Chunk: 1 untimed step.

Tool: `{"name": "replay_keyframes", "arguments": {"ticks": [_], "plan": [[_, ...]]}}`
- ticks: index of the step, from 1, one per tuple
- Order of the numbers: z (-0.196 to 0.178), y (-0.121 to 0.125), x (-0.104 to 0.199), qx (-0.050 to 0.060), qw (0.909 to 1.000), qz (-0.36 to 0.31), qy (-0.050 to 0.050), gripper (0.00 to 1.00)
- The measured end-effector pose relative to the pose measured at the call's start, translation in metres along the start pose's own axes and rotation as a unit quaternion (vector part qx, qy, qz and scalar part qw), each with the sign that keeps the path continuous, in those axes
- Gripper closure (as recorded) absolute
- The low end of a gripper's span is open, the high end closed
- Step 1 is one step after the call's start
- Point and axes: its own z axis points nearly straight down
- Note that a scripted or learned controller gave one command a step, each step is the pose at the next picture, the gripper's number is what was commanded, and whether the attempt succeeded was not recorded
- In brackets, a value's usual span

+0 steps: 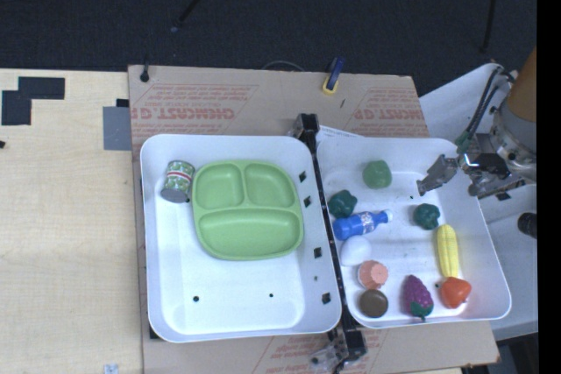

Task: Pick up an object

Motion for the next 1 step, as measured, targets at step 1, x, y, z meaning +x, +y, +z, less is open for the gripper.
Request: {"name": "replay_keyframes", "arguments": {"ticks": [1], "plan": [[-0.0073, 0.0019, -0.0001, -0.006, 1.0, -0.001, -0.001, 0.0]]}}
